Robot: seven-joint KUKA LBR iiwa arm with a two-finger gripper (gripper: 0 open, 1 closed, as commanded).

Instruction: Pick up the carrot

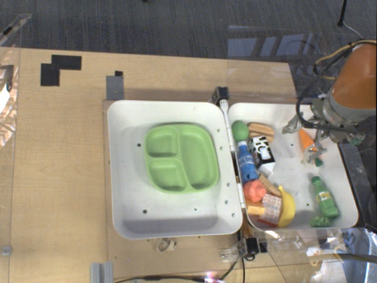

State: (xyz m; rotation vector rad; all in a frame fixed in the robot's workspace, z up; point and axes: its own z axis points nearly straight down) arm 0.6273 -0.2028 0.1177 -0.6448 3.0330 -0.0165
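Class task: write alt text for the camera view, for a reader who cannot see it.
A grey arm's pincer hangs over an orange toy carrot in the right white bin, among toy foods including a green plastic bottle. The left white bin holds a green divided plate.

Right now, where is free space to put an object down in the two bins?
Left bin: bare floor around the green tray. Right bin: bare middle between the blue bottle and green bottle. Its left side is crowded.
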